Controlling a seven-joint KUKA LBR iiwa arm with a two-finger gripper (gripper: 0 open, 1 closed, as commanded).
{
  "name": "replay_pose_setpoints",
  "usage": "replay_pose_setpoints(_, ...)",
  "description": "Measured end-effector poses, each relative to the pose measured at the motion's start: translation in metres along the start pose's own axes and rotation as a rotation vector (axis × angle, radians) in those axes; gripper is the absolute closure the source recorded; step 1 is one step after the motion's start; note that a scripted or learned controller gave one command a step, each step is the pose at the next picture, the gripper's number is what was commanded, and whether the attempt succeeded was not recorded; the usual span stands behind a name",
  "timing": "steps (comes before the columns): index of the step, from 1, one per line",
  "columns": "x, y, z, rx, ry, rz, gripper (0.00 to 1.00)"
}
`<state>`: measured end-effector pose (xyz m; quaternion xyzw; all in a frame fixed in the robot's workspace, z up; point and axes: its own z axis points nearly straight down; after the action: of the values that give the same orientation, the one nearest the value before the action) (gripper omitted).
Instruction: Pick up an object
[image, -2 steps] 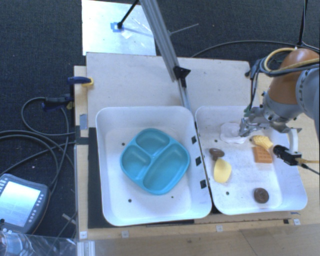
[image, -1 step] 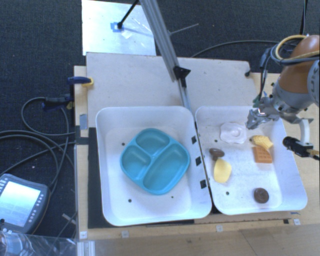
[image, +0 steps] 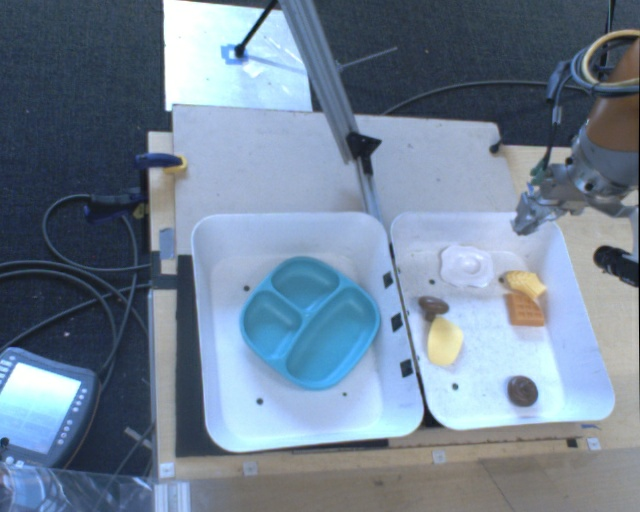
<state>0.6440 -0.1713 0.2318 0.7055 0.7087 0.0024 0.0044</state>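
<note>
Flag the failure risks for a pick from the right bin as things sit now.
1. The gripper hovers at the right bin's far rim; a straight descent could clip the wall.
2. The white piece barely contrasts with the bin floor, so it may be missed.
3. The waffle piece touches the yellow piece; a grasp may drag both.

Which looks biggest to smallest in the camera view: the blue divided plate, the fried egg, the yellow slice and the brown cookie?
1. Blue divided plate, by far the largest.
2. Fried egg and yellow slice: too alike in apparent size to rank.
3. Brown cookie, smallest.
</note>
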Motion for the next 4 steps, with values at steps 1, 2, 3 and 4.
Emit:
replay_pose_setpoints(1, 0.0, 0.002, -0.04, 0.003, 0.001, -0.003, 1.0)
replay_pose_setpoints(2, 0.051, 0.009, -0.024, 0.007, 0.004, -0.006, 1.0)
replay_pose_setpoints(3, 0.099, 0.019, -0.029, 0.006, 0.003, -0.006, 1.0)
replay_pose_setpoints(4, 0.158, 0.027, -0.033, 0.005, 0.005, -0.007, 1.0)
